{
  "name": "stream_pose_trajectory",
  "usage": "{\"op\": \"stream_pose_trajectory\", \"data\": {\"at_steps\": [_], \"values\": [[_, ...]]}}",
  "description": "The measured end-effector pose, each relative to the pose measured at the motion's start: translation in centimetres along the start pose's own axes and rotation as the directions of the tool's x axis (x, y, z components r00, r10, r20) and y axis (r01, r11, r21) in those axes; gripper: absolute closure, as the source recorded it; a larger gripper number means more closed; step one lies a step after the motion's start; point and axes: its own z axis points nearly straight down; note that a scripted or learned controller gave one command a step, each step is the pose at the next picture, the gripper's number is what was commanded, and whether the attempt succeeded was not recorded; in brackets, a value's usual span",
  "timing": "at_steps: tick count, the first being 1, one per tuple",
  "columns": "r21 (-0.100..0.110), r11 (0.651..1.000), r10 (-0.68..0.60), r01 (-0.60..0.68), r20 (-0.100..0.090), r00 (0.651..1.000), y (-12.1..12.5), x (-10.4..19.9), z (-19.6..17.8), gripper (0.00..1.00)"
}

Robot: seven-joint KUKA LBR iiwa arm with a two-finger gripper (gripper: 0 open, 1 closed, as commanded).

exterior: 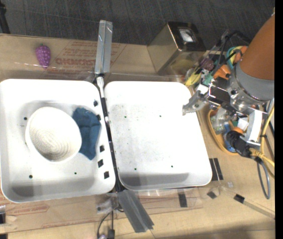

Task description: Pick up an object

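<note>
- Blue cloth (87, 131), crumpled, lies in the left bin (12, 183), toward that bin's right side and near the divider between the two bins.
- The cloth's left edge touches a round white object (53, 132), dome-shaped with a ridged, woven-looking surface, which sits in the middle of the same bin.
- The gripper (193, 102) hangs over the upper right corner of the right bin (156, 178), well apart from the cloth, with the whole width of the right bin between them.
- The gripper's grey metal fingers point left into the bin; nothing can be seen between them, and how far they are spread cannot be told.
- The grey arm (253, 83), with its orange band, enters from the right above a tangle of coloured cables (216, 68).
- A small purple object (43, 56) rests on the brown cardboard (131, 59) behind the left bin.
- A tan box (173, 46) stands behind the right bin.
</note>
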Motion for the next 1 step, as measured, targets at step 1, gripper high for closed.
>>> {"op": "stream_pose_trajectory", "data": {"at_steps": [1], "values": [[0.002,0.989,0.149,-0.149,0.0,0.989,6.65,-1.54,-1.41,0.0]]}}
